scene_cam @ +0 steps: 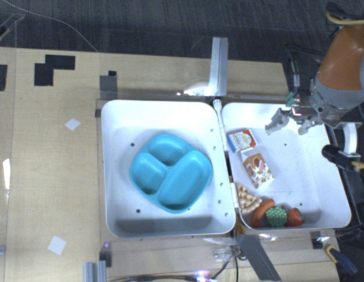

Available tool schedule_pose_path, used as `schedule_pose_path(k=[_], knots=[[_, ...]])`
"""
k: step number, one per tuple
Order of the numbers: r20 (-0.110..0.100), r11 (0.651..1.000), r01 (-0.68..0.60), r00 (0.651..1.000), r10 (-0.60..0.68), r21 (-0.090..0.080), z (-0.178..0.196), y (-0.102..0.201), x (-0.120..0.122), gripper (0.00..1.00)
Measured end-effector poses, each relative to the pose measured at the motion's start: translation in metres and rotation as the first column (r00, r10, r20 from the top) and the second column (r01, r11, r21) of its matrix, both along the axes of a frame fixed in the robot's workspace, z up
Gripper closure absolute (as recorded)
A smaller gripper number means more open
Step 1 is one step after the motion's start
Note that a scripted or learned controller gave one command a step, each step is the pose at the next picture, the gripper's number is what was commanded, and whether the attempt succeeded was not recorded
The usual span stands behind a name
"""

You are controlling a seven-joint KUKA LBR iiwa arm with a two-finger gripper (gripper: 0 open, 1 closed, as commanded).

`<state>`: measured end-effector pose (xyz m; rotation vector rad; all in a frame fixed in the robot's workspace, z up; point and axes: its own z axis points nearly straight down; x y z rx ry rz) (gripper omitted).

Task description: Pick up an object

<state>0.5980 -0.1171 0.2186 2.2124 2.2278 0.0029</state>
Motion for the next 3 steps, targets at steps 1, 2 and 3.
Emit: schedule_pose_path(k=[1, 2, 3], knots=[[0.034, 0.998, 0.067, 0.997, -0.067, 0.001, -0.103, 0.017, -0.047, 0.0], [0.046, 0.999, 0.041, 0.998, -0.041, 0.0, -0.109, 0.019, -0.036, 0.0], [0.054, 1.0, 0.027, 0.998, -0.027, -0.001, -0.109, 0.018, -0.038, 0.0]])
